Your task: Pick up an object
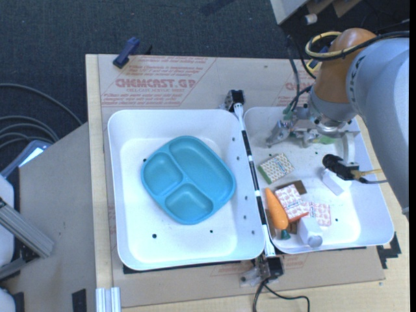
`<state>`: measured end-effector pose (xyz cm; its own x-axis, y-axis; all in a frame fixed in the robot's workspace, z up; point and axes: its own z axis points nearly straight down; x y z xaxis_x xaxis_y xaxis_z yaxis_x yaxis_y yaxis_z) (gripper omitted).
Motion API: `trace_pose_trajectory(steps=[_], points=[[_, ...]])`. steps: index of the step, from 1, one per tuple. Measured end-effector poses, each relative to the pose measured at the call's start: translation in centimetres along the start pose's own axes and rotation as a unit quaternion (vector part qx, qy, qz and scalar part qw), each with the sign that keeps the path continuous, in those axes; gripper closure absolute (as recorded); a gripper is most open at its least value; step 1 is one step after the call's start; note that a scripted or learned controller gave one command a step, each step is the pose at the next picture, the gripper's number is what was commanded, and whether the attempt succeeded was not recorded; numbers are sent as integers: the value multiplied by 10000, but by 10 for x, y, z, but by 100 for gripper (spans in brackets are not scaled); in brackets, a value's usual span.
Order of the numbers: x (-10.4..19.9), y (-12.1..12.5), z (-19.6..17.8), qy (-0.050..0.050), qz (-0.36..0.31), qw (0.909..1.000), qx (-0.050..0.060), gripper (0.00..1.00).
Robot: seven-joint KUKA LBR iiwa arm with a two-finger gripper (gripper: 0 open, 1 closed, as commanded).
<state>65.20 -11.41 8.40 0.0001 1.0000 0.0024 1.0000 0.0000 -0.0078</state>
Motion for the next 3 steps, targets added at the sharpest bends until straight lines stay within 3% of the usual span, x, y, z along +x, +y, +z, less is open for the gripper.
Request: trace_pose_trajectory(steps=[1,2,3], points=[[-55,13,0,-4,6,10000,-3,0],[-33,14,-1,-8,-6,10000,-25,0],[-34,13,-11,-13,-6,10000,18,100]])
